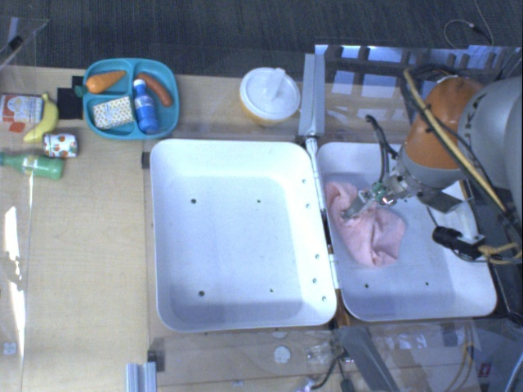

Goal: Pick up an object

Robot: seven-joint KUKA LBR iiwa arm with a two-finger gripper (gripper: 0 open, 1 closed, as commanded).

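Pink cloth (372,227) lies crumpled under the hand (359,207), whose grip I cannot tell from here.

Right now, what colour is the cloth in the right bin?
Pale pink; the cloth shows best in the camera view, under the gripper.

Left bin (233,235) lies open; pink cloth (368,227) crowds the right bin (425,292).
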